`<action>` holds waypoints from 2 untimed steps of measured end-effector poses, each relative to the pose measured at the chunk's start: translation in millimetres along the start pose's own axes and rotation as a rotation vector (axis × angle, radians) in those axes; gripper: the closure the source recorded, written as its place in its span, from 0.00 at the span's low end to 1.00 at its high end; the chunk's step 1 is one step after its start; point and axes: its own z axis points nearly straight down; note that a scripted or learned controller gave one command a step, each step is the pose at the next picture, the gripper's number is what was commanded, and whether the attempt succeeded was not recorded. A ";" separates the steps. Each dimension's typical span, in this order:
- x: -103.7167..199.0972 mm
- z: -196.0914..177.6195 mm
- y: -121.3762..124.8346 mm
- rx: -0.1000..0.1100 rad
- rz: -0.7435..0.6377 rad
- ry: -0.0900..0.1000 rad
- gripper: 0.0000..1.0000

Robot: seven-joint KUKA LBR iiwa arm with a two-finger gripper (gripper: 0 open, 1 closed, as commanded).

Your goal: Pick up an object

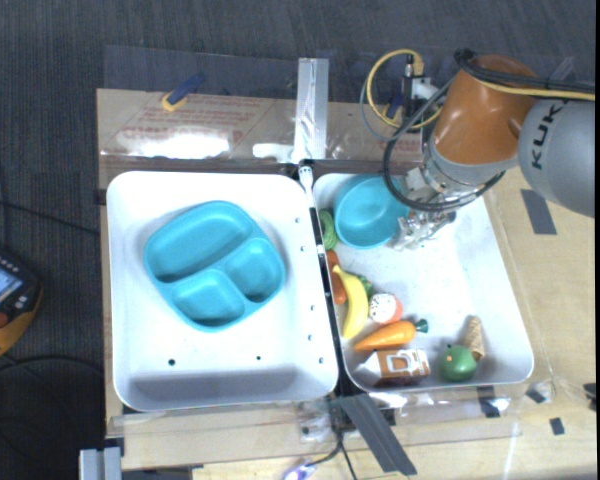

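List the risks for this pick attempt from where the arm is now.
1. The gripper sits right beside the blue bowl, near the right bin's far end; descending there may nudge or tip the bowl rather than grasp it.
2. The banana, carrot and green fruit are crowded along the bin's near side, so a pick there could catch two items or push one aside.
3. The loose yellow cable loops close to the wrist and might snag.

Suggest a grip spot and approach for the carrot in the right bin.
Take the carrot across its thick orange middle, coming straight down from above. It lies flat and slanted, leafy tip toward the right. Close the claw across its width; the banana crowds its left end, so stay off that end.
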 end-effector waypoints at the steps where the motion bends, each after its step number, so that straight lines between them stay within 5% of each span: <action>1: -39.9 -0.5 -5.6 0.002 -0.037 0.002 1.00; 2: 57.5 -0.8 42.8 0.003 -0.008 0.004 1.00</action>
